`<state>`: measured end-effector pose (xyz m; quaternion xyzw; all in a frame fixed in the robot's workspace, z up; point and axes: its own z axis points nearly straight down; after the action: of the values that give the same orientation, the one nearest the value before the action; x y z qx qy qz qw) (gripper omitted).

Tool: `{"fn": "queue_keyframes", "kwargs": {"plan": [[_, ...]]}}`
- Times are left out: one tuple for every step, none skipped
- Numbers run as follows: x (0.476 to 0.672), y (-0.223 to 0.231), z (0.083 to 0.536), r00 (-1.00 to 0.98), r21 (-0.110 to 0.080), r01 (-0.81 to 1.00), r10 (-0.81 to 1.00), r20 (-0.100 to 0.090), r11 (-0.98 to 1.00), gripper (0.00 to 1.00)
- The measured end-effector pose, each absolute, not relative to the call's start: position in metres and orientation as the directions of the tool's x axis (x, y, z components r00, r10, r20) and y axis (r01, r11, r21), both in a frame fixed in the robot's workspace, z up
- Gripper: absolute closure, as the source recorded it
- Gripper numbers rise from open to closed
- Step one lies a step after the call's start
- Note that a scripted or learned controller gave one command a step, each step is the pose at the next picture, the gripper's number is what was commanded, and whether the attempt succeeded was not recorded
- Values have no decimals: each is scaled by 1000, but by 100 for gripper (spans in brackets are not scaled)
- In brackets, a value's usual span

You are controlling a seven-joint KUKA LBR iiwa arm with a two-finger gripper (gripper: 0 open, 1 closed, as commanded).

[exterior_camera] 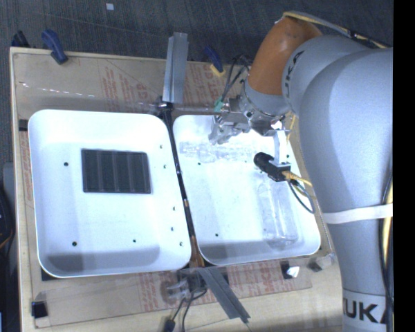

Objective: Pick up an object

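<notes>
The right bin serves as the landmark here. The grey arm, with its orange band, reaches in from the right, and its gripper sits low over the far edge of the right bin, near the corner closest to the divider between the two bins. Whether the gripper is spread or clenched cannot be told, as its tip blurs into glare on the white surface.

Inside the right bin, along the wall nearest the arm, lies a clear plastic bottle, pale and hard to make out, stretched lengthwise toward the near edge. It lies apart from the gripper. A faint transparent item lies toward the far end of the right bin, just beside the gripper; what it is cannot be told. A small black part with a yellow cable juts from the arm above the bottle's far end.

Just beside the right bin, on its other side, the left bin holds a dark ribbed rectangular object lying flat near its middle. Both bins rest on the worktop, with blue clamps at its far edge.
</notes>
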<state>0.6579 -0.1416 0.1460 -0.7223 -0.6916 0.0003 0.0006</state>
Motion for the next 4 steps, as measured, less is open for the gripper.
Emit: {"fn": "queue_keyframes", "kwargs": {"plan": [[658,-141,146,42,-2,999,999,1,-42,0],[641,-162,144,259,-8,966,966,0,-259,0],[657,-199,165,335,-1,942,942,0,-335,0],[587,-186,129,370,-6,929,929,-1,-370,0]]}}
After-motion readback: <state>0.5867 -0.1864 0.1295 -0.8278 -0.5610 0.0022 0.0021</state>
